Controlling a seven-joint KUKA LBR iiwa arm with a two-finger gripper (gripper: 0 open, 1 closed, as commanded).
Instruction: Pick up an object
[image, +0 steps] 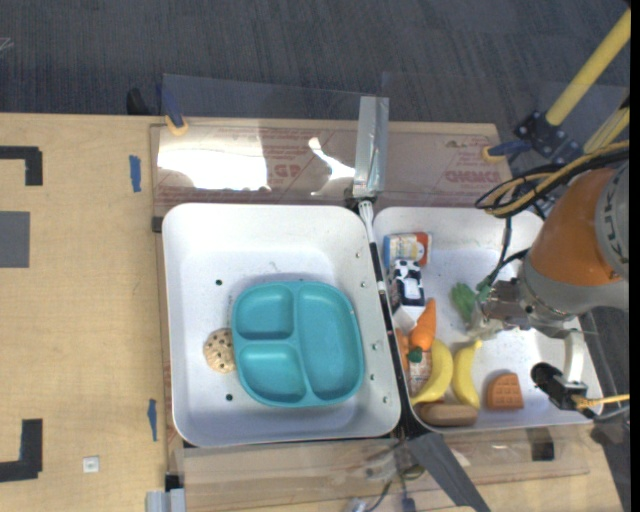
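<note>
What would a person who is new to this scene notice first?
The big turquoise three-compartment plastic tray fills the middle of the left white bin, with a small speckled cookie at its left edge. In the right white bin, yellow bananas lie near the front, beside the grey and orange arm.

Arm (585, 250): grey casing, broad orange band above wrist. Black cables (520, 190) loop along upper side. Wrist end metallic grey; small black fitting (553, 383) with yellow tip below.
</note>
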